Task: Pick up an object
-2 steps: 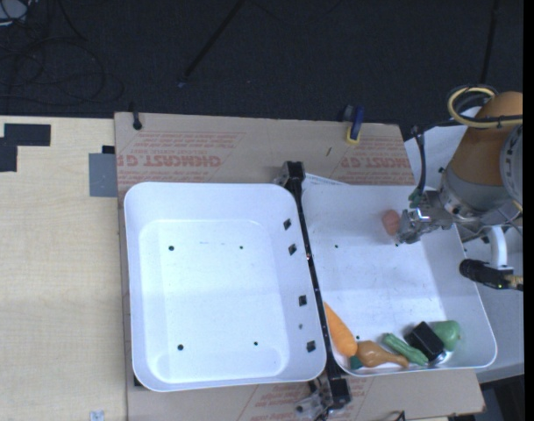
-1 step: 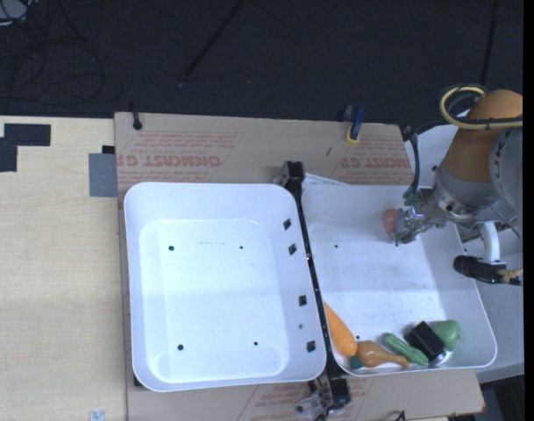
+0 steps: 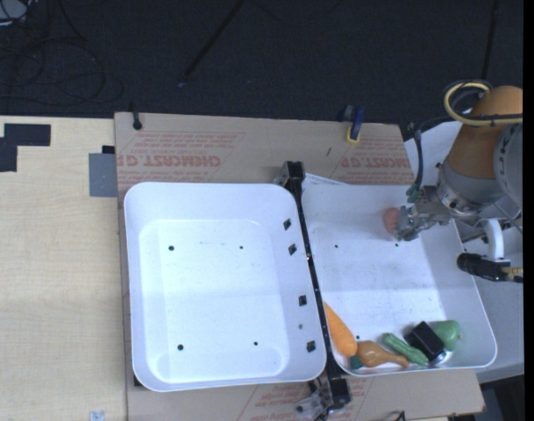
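Grey arm [image 3: 477, 160] reaches in from right, orange band up, hand [image 3: 409, 224] angled down-left.

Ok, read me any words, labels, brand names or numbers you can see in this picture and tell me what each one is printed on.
"CHEMCRZT" is my best reading of the red print on the cardboard sheet behind the left bin; it lies upside down to the camera, so the letters are uncertain.
A second red print on the cardboard near the clamp is partly covered and too blurred to read.
Red print at the cardboard's front edge is too small to read.
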Action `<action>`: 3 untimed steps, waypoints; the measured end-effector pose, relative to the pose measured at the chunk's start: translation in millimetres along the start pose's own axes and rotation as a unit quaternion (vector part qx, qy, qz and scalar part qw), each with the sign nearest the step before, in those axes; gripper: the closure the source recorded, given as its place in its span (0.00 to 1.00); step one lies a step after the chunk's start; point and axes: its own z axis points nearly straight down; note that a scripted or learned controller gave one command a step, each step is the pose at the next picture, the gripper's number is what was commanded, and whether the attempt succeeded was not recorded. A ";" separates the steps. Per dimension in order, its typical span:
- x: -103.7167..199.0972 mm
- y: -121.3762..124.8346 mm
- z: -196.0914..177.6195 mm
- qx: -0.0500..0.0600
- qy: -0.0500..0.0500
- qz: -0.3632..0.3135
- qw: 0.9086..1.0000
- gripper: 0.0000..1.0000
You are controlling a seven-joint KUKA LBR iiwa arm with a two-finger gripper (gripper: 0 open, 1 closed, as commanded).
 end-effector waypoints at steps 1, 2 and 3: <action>-0.9 -0.3 -10.1 0.000 0.000 0.000 1.000 1.00; -1.9 -0.5 -20.4 -0.001 -0.001 0.001 1.000 1.00; -3.0 -0.8 -30.2 -0.001 -0.001 0.001 1.000 1.00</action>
